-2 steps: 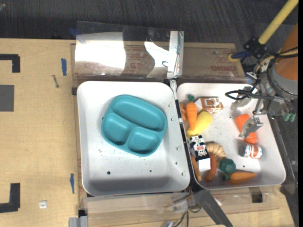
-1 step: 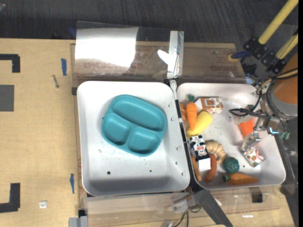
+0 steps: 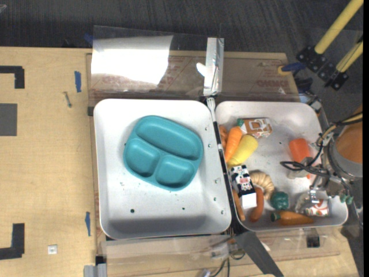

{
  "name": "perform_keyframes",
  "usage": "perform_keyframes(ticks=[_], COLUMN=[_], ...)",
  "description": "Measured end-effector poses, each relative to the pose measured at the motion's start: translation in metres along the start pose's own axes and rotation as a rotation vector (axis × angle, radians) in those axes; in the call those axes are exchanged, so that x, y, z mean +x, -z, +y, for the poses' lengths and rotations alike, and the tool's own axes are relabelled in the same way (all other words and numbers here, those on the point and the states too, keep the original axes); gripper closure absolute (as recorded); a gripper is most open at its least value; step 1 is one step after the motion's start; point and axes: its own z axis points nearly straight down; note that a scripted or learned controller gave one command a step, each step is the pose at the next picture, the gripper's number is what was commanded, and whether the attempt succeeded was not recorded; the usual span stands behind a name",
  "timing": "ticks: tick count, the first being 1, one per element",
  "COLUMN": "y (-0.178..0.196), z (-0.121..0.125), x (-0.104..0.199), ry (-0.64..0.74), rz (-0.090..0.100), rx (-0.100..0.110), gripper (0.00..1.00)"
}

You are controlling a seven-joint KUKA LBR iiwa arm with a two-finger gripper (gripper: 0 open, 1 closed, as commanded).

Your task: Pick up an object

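You have the jaws (image 3: 316, 203) low over the right corner of the right bin (image 3: 271, 109), nearest you, with the arm's orange band at the frame's right edge. How far they stand open you cannot tell: cables and metal parts blur together there, and nothing shows clearly between them.

Choose one target and commit. The carrot (image 3: 293, 217) lies flat along the near wall, just beside the jaws on their left, lengthwise across the bin. Straddle its narrow width, not its length, and come straight down. The green ball (image 3: 280, 200) sits touching or nearly touching it, so keep clear of that. The teal tray (image 3: 163, 152) in the left bin (image 3: 109, 172) lies well apart.
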Motion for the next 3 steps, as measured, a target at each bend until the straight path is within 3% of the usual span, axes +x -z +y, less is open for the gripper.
perform_keyframes(ticks=[1,2,3], y=[0.013,0.170,0.177], z=[0.001,0.040,0.040], x=[-0.004,-0.055,-0.056], ry=[0.003,0.012,0.012], rz=[-0.013,-0.006,-0.006], rx=[0.003,0.001,0.000], gripper=[1.00,1.00,1.00])
